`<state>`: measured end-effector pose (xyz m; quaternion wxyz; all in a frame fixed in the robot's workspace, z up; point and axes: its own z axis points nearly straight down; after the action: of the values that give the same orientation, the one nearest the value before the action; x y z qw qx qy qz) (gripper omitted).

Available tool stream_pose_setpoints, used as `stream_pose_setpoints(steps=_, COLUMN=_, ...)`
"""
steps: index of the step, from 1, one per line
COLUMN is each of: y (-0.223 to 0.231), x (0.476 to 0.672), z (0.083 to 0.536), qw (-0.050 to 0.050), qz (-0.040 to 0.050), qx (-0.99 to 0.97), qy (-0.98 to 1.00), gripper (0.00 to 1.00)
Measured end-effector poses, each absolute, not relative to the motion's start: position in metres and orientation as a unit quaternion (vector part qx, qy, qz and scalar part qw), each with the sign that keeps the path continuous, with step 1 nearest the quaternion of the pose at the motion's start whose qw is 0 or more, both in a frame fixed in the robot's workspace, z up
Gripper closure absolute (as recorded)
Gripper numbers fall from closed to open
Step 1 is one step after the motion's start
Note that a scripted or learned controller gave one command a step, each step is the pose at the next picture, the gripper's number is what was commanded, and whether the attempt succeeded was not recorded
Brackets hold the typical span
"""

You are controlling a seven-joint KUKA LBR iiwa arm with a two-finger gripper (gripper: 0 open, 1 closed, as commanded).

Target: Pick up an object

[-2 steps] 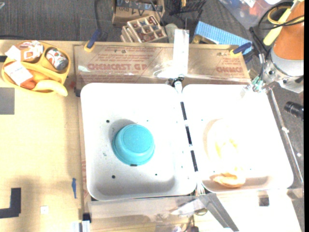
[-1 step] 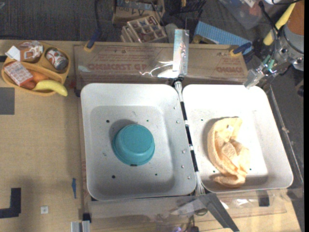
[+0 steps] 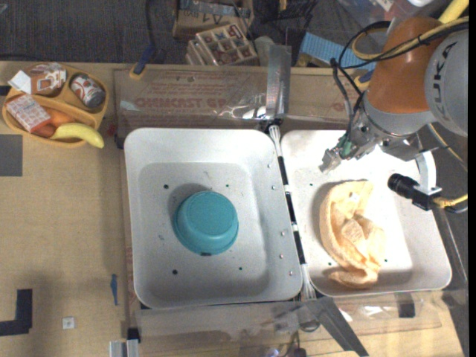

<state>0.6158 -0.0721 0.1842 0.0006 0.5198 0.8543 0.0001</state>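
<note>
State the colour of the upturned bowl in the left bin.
Teal, a blue-green; the bowl shows plainly in the camera view.

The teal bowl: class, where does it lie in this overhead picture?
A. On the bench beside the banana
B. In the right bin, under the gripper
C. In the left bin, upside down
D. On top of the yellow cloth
C. The teal bowl rests base-up on the floor of the left bin, while the yellow cloth lies in the right bin, where the gripper hovers.
</note>
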Motion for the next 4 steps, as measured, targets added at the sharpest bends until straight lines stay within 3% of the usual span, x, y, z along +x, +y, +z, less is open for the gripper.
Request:
stream_pose_setpoints(steps=1, y=-0.083, x=0.601, z=0.184, qw=0.0, qz=0.0, qx=0.495, qy=0.869, gripper=1.0)
stream_pose_setpoints(steps=2, y=-0.132, x=0.627, z=0.189, qw=0.003, qz=0.0005, qx=0.395, qy=0.919, gripper=1.0)
stream_pose_setpoints(steps=3, y=-0.132, x=0.626, z=0.189, qw=0.003, qz=0.0005, qx=0.395, qy=0.919, gripper=0.0)
stream_pose_setpoints(steps=4, y=-0.185, x=0.593, z=0.089, qw=0.005, qz=0.0018, qx=0.483, qy=0.875, gripper=0.0)
